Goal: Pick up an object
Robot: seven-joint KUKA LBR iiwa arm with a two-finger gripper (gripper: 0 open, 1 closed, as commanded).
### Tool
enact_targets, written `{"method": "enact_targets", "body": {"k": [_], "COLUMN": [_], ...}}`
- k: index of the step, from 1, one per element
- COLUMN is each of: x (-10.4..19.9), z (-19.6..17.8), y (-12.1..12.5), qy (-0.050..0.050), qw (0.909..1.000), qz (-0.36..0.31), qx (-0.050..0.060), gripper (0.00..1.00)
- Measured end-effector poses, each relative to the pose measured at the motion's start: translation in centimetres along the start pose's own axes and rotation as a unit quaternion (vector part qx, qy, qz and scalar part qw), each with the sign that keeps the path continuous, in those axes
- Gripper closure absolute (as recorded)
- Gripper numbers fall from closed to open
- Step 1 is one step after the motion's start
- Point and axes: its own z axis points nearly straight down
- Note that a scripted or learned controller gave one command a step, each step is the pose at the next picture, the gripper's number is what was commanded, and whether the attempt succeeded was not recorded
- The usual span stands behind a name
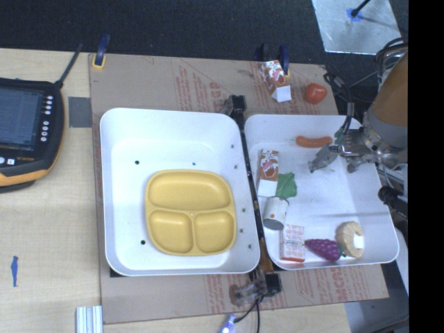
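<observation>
The right bin [347, 193] holds several small items: an orange-red sausage [313, 141] near its back, a brown and white carton [268, 166], a green piece [286, 185], a grey can [275, 212], a red and white packet [293, 242], purple grapes [323, 248] and a bread roll [351, 238]. My gripper [338, 155] hangs over the back right part of this bin, just right of the sausage. Its fingers are spread apart and nothing sits between them.
The left bin [125, 137] holds a yellow divided tray [190, 211]. Behind the bins on the cardboard lie a small carton [275, 79] and a red tomato [316, 93]. A teach pendant [28, 130] rests at the far left.
</observation>
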Motion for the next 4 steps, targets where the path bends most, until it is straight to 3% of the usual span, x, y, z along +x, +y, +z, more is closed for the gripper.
{"method": "enact_targets", "body": {"k": [1,2,3,4], "x": [5.7,-0.1,-3.5,-3.5], "z": [6.9,3.3,7.6,6.6], "y": [7.4,8.1,8.1,8.0], "qy": [-0.001,0.0,0.001,0.001], "qw": [1.0,1.0,1.0,1.0], "qz": [-0.001,0.001,0.001,-0.001], "qx": [0.0,-0.002,0.0,0.004], "gripper": [0.0,0.0,0.0,1.0]}}
